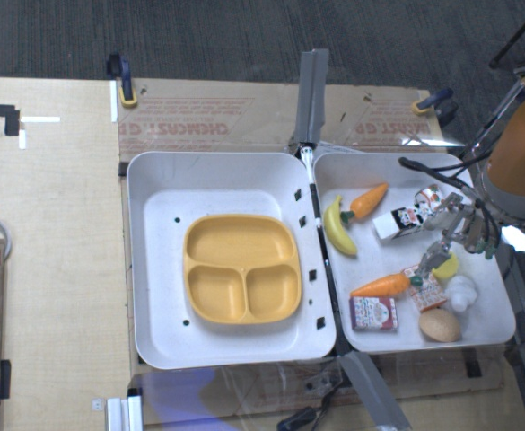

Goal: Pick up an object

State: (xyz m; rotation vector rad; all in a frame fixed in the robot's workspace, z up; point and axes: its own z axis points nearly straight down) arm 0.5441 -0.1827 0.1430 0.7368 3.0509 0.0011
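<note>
A: Which step is in hand?

B: The approach, I judge. The grey two-finger gripper is low over the right shallow white bin, its tips among the clutter near the lower orange plastic carrot and a small red-and-white packet. Nothing is lifted.

A: Are the fingers open? Holding anything?

B: I cannot tell how far apart they stand; they are small and tangled with cables. I see nothing between them.

A: So which object is the target?

B: Any will do. The nearest candidates are that carrot, the packet and a small yellow piece just beside the tips.

A: What does the next move call for?

B: Probably settling over one item, closing on it, then lifting straight up so its neighbours are not dragged along.

A: Count the things.

B: Two carrots, the other one at the top of the bin; one yellow plastic banana; one white carton with black print; one red printed box; one tan egg-shaped item; one white lumpy item. The left white bin holds one yellow three-compartment plastic plate.
</note>
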